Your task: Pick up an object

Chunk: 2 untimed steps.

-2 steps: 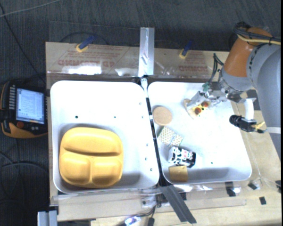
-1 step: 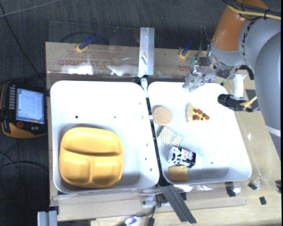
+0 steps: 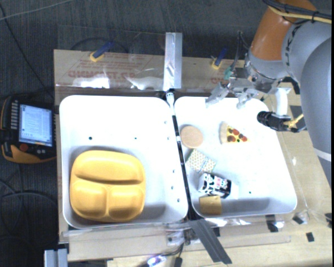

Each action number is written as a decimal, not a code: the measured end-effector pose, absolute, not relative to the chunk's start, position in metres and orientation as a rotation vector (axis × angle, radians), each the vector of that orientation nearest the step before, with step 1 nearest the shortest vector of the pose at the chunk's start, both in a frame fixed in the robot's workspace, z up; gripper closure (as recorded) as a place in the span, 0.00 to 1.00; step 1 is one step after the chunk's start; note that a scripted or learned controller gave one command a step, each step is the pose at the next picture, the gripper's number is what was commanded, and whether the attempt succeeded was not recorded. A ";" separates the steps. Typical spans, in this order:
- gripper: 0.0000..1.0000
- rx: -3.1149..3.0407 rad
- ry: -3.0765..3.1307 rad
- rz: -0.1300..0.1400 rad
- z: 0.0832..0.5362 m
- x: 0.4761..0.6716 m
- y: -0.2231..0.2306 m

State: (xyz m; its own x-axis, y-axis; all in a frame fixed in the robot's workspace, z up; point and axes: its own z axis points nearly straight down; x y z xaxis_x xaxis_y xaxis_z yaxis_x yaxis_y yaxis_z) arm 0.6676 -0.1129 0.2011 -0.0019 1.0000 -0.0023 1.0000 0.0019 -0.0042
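The pincer (image 3: 229, 92) hangs over the far rim of the right bin (image 3: 278, 171), its two metal fingers spread and pinching nothing. Below it in that smooth white bin lie a flat pizza slice (image 3: 232, 133), a round tan disc (image 3: 191, 136), a checked fabric patch (image 3: 200, 161), a black-and-white cow-patterned toy (image 3: 214, 185) and a brown block (image 3: 210, 204). The left bin (image 3: 100, 118) holds a glossy yellow bread-shaped loaf (image 3: 107, 184)

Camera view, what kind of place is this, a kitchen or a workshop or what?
Most likely a robotics lab test bench: two white bins side by side, a grey and orange robot arm reaching in, and a handheld control pendant on the dark carpet beside the bench.
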 end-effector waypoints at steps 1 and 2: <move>0.00 -2.218 -2.223 0.007 0.201 0.668 -0.113; 0.00 -2.281 -2.158 0.011 0.138 0.660 -0.172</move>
